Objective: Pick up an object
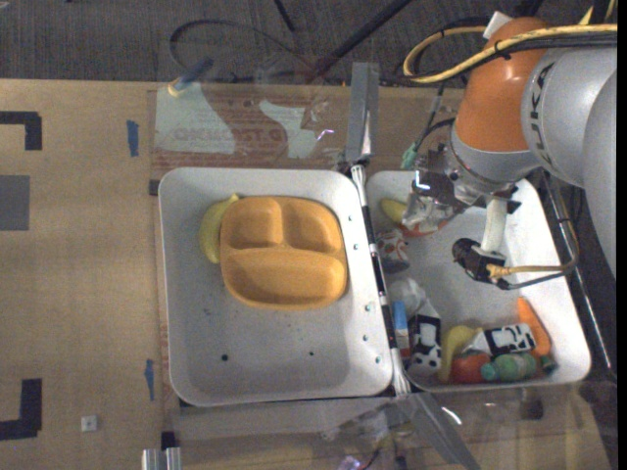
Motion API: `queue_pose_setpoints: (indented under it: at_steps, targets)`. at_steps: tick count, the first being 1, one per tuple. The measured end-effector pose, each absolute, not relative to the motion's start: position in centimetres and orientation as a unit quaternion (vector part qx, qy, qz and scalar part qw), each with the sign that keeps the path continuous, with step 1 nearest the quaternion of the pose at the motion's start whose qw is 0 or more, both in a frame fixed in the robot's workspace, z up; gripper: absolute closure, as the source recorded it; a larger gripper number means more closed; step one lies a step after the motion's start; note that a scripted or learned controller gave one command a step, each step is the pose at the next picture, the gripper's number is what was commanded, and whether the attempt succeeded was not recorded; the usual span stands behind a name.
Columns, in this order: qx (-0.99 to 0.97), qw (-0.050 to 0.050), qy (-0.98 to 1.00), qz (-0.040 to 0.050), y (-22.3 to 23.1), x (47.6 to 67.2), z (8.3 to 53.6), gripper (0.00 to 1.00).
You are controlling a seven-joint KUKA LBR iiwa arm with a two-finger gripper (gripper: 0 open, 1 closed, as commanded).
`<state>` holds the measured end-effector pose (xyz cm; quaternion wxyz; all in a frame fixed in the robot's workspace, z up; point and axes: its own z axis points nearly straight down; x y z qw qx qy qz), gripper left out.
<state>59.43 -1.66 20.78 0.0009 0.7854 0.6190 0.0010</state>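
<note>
Just under my pincer [428,207], a yellow banana-like piece [393,210] lies by the right bin's [565,360] near wall; farther off, toys [490,355] jumble in the bin's bottom corner.

We're looking at a robotics lab: cables [460,42] trailing over grey carpet [118,18], blue tape marks [132,137] sitting on the plywood desk [78,292].

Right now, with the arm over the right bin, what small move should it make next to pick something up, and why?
Probably lower the tool straight down: it sits over the right bin's upper left corner, by a yellow object against the wall. The toy pile lies farther off, along the near edge.
</note>
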Motion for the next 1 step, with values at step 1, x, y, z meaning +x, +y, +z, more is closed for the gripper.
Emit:
queue_pose_setpoints:
  at_steps: [1]
  targets:
    - [0.785, 0.002, 0.62, 0.0016, -1.62, 59.51, 21.75, 1.0]
